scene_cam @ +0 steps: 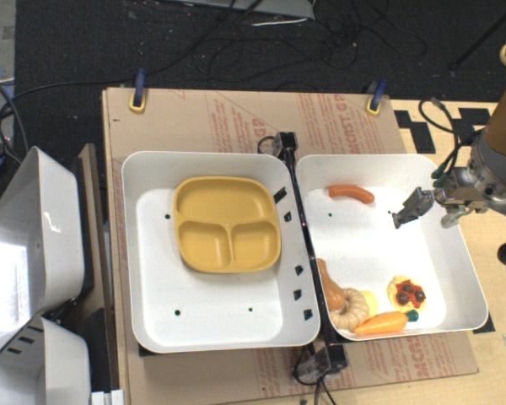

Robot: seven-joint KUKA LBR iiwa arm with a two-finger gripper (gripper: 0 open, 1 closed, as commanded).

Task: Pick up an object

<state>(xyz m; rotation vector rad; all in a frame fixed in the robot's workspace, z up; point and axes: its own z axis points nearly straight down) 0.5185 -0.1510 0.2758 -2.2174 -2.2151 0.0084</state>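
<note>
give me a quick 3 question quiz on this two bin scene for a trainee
1. True or false: the yellow divided plate lies in the left bin.
2. Which item lies nearest the tool? A) carrot B) sausage C) small pizza
3. Fill in: the carrot rests along the right bin's ____ edge.

Key: 1 true; 2 B; 3 near (bottom).
</note>
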